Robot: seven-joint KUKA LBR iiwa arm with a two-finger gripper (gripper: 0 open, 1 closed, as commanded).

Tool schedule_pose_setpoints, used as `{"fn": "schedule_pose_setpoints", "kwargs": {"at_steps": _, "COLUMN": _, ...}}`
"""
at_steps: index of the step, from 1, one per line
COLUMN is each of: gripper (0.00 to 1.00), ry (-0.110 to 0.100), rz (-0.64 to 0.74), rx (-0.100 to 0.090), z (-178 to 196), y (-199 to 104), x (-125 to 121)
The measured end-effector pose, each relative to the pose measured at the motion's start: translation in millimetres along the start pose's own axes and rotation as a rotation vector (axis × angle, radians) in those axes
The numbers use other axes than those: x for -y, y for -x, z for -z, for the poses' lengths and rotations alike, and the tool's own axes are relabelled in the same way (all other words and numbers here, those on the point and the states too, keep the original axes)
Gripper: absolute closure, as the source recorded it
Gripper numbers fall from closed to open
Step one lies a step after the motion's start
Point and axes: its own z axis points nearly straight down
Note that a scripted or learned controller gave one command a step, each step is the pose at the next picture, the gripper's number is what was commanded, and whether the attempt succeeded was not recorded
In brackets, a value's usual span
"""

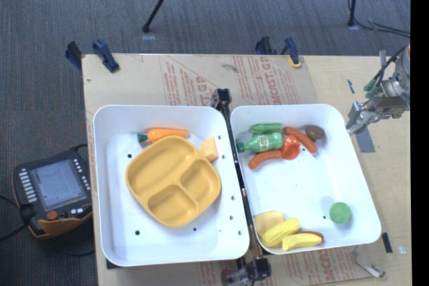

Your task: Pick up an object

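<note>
My gripper [366, 114] hangs over the bench just outside the right bin's [355, 171] far right corner, holding nothing that I can see. In that bin's far part lie a green bottle [263, 142], a green pepper [267, 127], a red chili [300, 138], an orange sausage [266, 159] and a brown potato [314, 133]. Near its front sit a green lime [340, 212], a corn cob [280, 232], a yellow slice [268, 218] and a banana [302, 240].
The left bin [110, 211] holds a yellow divided plate [173, 179], a carrot [164, 134] and a cheese wedge [209, 149]. A teach pendant [52, 191] lies on the floor at the left. Blue clamps [104, 54] grip the bench's far edge.
</note>
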Motion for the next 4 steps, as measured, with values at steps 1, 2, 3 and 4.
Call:
{"fn": "schedule_pose_setpoints", "kwargs": {"at_steps": 1, "gripper": 1.0, "ry": 0.003, "rz": 0.45, "rx": 0.002, "z": 106, "y": -43, "x": 3}}
{"fn": "schedule_pose_setpoints", "kwargs": {"at_steps": 2, "gripper": 1.0, "ry": -0.002, "rz": 0.346, "rx": -0.001, "z": -9, "y": -44, "x": 46}}
{"fn": "schedule_pose_setpoints", "kwargs": {"at_steps": 3, "gripper": 1.0, "ry": 0.003, "rz": 0.371, "rx": 0.002, "z": 164, "y": -49, "x": 65}}
{"fn": "schedule_pose_setpoints", "kwargs": {"at_steps": 4, "gripper": 1.0, "ry": 0.003, "rz": 0.477, "rx": 0.002, "z": 192, "y": -17, "x": 35}}
